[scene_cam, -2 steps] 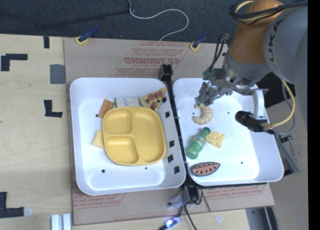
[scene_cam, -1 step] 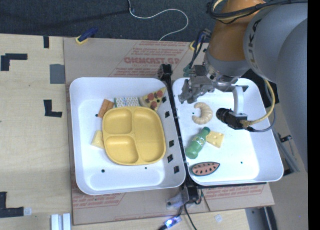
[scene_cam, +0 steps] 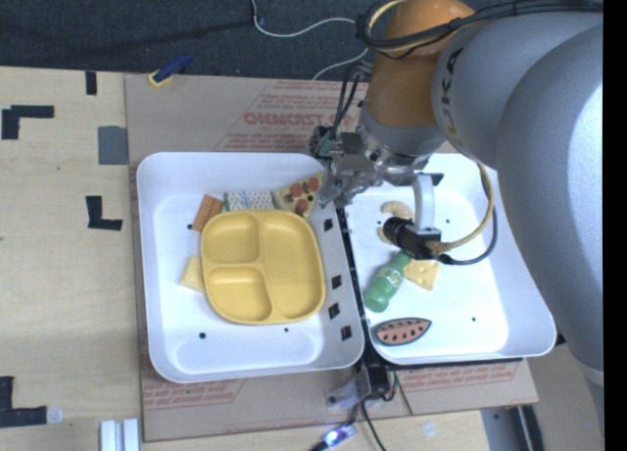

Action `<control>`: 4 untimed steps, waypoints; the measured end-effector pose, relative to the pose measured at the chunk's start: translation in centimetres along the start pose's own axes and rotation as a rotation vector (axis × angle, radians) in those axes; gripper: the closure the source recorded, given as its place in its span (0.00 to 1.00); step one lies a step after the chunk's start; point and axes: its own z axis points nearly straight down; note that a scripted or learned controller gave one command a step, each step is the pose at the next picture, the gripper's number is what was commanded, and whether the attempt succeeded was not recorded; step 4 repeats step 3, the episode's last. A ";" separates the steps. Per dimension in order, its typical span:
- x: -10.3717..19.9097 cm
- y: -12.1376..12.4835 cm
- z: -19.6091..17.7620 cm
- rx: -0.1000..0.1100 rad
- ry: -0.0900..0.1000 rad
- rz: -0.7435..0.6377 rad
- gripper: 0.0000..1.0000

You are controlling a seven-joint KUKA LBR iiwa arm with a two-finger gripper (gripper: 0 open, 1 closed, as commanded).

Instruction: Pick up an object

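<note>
Left bin (scene_cam: 157, 273): yellow divided plate (scene_cam: 263, 266) covers most of floor; small toys along far wall, pizza slice (scene_cam: 300, 191) near divider.
Gripper (scene_cam: 333, 189): low at far end of divider, just beside pizza slice; open/shut — cannot tell.
Risk: plate rim + bin wall crowd slice; probably a miss.
Right bin (scene_cam: 509, 326): green bottle (scene_cam: 383, 285), watermelon slice (scene_cam: 403, 329).
Arm: wrist upright, leaning in from right.
</note>
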 end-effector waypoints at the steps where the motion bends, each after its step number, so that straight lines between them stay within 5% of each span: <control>1: -1.6 -0.6 0.4 -0.001 -0.002 0.006 1.00; 4: -1.6 0.4 0.9 0.000 -0.002 0.006 1.00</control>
